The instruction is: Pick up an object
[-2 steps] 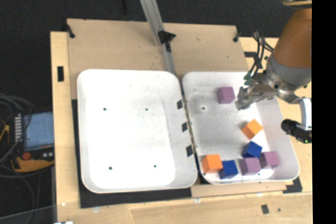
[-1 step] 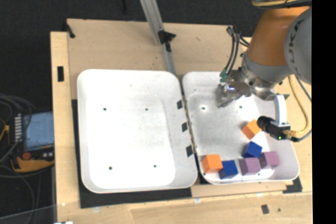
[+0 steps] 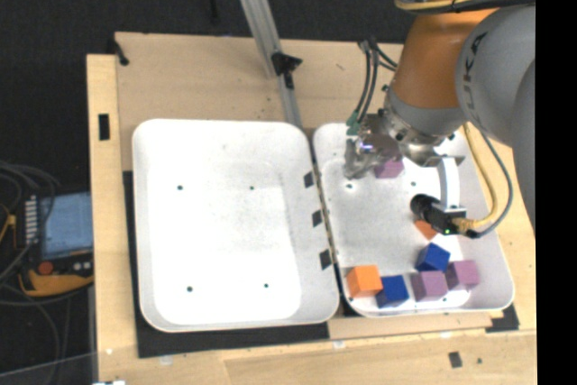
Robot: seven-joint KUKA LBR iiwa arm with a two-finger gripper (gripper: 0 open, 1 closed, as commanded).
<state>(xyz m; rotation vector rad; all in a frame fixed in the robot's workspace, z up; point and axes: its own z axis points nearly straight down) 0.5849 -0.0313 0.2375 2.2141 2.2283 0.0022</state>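
Note:
My gripper hangs low over the upper left part of the right bin. A small purple block lies just to its right, partly under the wrist. Whether it touches the gripper is unclear. Along the bin's front edge lie an orange block, a blue block and a purple block. Further right sit another purple block and a second blue block. An orange piece peeks out near the right wall.
The left bin stands beside the right one, their rims meeting in the middle. A slanted metal pole rises behind the bins. A blue-screened device with cables rests off the bench at the left.

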